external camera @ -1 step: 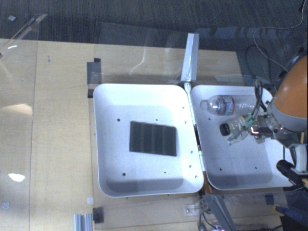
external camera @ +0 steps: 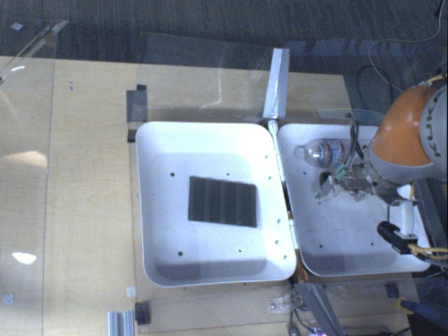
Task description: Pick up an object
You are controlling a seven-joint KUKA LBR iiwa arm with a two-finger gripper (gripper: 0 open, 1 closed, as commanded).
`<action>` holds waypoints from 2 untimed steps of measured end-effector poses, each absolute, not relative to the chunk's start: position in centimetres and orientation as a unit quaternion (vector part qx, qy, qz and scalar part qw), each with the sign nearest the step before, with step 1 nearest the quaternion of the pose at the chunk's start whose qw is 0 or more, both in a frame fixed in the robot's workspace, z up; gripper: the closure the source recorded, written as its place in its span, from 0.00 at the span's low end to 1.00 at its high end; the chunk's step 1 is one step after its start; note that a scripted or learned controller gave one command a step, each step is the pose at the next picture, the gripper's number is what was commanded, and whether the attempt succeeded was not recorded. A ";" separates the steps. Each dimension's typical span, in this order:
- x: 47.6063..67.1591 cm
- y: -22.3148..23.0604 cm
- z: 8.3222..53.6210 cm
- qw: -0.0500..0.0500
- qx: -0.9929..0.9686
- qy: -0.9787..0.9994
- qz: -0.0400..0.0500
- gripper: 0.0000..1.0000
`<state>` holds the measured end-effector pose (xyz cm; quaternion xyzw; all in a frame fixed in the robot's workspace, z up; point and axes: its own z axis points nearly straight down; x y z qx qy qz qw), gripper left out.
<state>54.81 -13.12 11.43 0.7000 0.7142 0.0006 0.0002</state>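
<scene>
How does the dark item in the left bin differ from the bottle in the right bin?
The dark ribbed pad is flat, rectangular and opaque; the clear bottle is rounded and see-through. The pad lies mid-floor of the left bin, far from the arm; the bottle lies on its side near the far edge of the right bin, close to the gripper. Both rest untouched.

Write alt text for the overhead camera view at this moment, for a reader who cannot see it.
A grey arm with an orange band reaches from the right into the right white bin, its claw low beside a clear plastic bottle lying near the bin's far edge. The left white bin holds a dark ribbed rectangular mat lying flat near its centre.
</scene>
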 end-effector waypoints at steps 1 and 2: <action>61.9 -13.2 8.6 -0.011 0.606 0.795 -0.006 0.00; 63.8 -16.0 7.9 -0.057 0.486 0.872 -0.027 0.00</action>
